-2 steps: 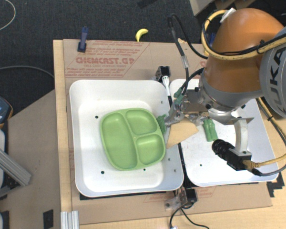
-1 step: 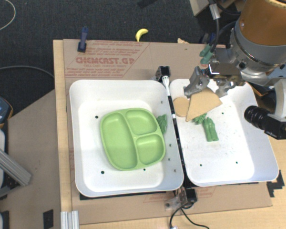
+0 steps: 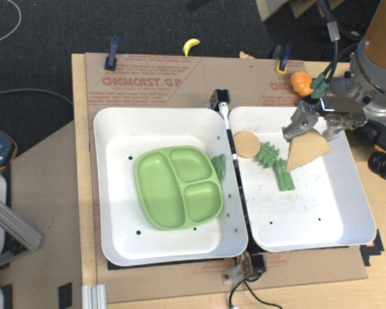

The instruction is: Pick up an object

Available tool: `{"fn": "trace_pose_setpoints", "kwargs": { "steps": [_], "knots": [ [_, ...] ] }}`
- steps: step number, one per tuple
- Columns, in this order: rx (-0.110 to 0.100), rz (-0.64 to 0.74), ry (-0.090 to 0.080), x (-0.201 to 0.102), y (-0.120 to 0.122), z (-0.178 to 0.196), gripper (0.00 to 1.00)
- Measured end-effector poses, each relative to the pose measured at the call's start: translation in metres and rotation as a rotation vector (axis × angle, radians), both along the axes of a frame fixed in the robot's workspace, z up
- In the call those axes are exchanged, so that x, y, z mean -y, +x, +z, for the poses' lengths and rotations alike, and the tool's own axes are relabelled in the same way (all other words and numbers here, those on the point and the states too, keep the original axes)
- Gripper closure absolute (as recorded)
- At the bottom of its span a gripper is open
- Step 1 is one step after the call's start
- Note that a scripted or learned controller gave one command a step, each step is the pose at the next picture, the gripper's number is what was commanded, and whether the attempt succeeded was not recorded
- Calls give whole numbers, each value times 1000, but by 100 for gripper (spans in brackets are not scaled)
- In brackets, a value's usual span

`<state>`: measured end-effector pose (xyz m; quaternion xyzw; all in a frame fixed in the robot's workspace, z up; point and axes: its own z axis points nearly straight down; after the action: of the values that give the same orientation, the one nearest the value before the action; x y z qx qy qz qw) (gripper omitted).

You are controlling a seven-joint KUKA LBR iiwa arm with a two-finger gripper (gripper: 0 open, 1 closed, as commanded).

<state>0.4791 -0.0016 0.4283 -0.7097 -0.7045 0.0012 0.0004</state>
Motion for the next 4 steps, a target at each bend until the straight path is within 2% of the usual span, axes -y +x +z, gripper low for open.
{"fn": "trace_pose_setpoints", "kwargs": {
  "steps": [2,3,4],
  "knots": [
    [-1,7,1,4,0,-41,100],
    [1,8,1,-1,0,-40,100],
    [0,1,0,44,0,-54,100]
  ]
}}
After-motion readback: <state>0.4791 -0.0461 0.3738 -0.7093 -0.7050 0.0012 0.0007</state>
